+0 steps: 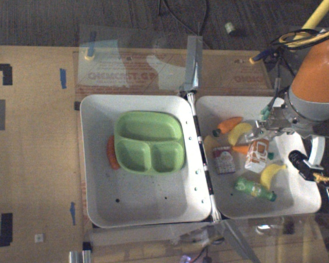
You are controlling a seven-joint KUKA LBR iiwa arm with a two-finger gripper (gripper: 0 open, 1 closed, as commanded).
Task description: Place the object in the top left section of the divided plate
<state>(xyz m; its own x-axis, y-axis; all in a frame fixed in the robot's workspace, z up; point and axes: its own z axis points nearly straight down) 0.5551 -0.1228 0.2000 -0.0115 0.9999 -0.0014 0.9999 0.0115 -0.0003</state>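
Left bin (pixel 98 201): white, holds the green plate (pixel 149 142) toward its back.
Plate: 3 sections, 1 wide across the back and 2 smaller ones at the front; all 3 show bare green.
Orange piece (pixel 112 152): lies on the bin floor, touching the plate's left edge, outside the plate.
Divider (pixel 200 158): metal strip between the 2 bins.
Right bin (pixel 307 201): white, holds the loose items.
Carrot (pixel 229 125): near the back left of the right bin, beside a yellow piece (pixel 240 133).
Red-and-white packet (pixel 223 160): flat on the floor, left of centre.
Green bottle (pixel 254 189): on its side near the front.
Carton (pixel 256 154): white and orange, tilted, directly under the gripper (pixel 267 129).
Banana (pixel 271 174): just in front of the carton.
Gripper: low over the right bin, above the carton; fingers cannot be told open or closed.
Arm (pixel 313 84): grey with orange band, enters from the right.
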